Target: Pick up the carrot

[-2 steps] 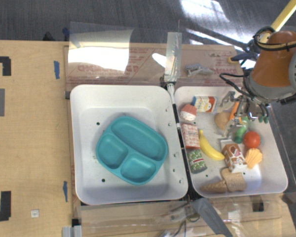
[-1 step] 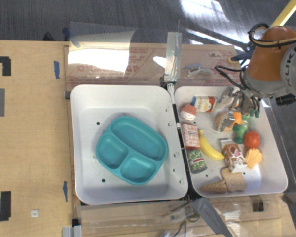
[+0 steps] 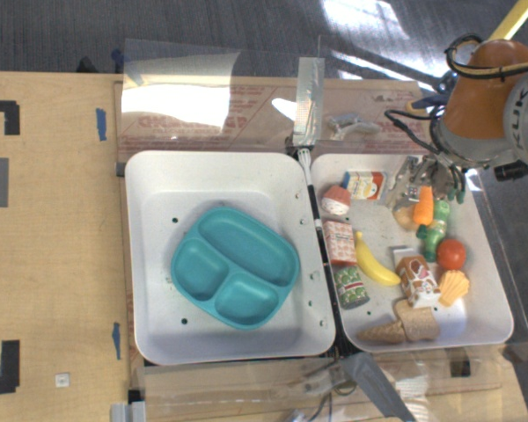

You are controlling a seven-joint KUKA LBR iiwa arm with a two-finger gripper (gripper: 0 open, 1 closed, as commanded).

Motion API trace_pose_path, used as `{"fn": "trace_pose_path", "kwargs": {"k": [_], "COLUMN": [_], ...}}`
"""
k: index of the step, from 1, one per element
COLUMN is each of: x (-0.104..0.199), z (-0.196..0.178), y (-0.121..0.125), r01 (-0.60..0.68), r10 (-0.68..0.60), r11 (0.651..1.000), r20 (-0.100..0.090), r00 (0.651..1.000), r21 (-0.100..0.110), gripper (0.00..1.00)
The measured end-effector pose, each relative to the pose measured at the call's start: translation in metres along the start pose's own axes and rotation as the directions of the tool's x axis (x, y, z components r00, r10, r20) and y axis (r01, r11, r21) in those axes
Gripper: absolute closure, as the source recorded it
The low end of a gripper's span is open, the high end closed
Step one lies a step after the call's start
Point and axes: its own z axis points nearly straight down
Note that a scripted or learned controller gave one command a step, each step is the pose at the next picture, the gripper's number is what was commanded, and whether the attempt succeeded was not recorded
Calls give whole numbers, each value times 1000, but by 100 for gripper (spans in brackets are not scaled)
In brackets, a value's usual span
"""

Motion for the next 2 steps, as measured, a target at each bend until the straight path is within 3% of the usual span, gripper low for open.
{"fn": "trace_pose_path", "kwargs": {"k": [1,2], "x": [34,46], "z": [-135,-3], "y": [26,-26], "r01": [71,-50], "r10": [-71,50], "r11": [997,999], "r20": [3,-8], "r00": [997,999], "r21": [-1,0], "gripper": [100,100]}}
